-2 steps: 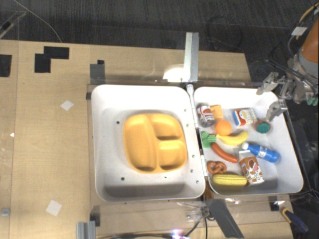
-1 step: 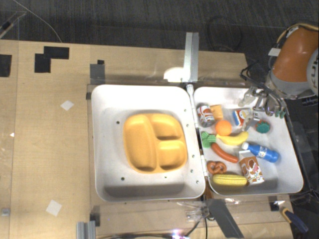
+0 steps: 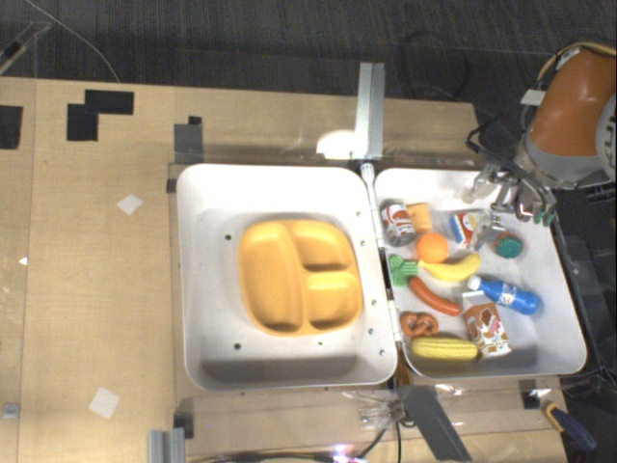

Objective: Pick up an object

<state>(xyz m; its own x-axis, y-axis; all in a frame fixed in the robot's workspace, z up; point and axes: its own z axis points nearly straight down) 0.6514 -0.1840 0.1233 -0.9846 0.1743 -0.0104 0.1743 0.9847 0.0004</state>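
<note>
In the camera view, the gripper hung over the far right part of the right bin. Whether its jaws were open or closed could not be told, because they looked small and blurred. Nothing was seen between them. Just below the jaws lay a green round object. To their left stood a small white carton, and further left an orange ball and a banana. The left bin held a yellow divided tray, well apart from the jaws.
</note>
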